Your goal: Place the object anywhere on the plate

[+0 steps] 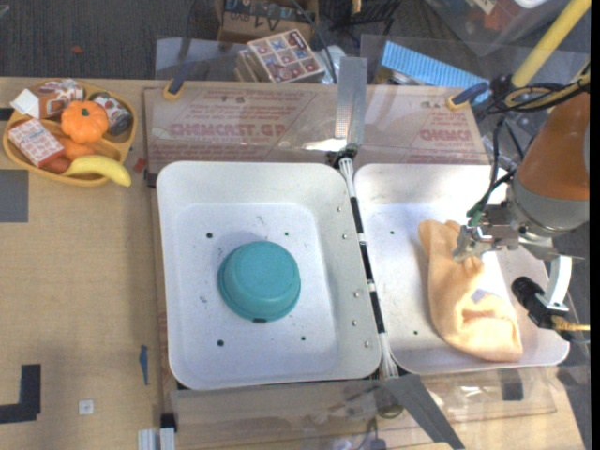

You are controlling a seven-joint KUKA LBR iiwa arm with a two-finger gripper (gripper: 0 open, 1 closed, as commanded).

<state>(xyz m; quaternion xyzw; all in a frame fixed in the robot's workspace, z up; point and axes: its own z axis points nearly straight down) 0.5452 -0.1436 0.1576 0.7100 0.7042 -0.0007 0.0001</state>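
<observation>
Down at the bottom I see the front edge of the bench point(84, 364), brown and flat. On it sit two white bins side by side. The left bin point(187, 204) has a teal plate point(260, 280) lying upside down near its middle. The right bin point(403, 204) has a soft yellow cloth point(464, 298) in it, all bunched up, running from the middle of the bin toward the near right corner. My arm point(562, 167) comes in from the right, grey with an orange band. Its gripper point(473, 237) is down at the far end of the cloth, touching it. I cannot tell how the gripper is set. The cloth is well apart from the plate, in the other bin. At the far left of the bench is a yellow bowl of toy food point(70, 134).
</observation>
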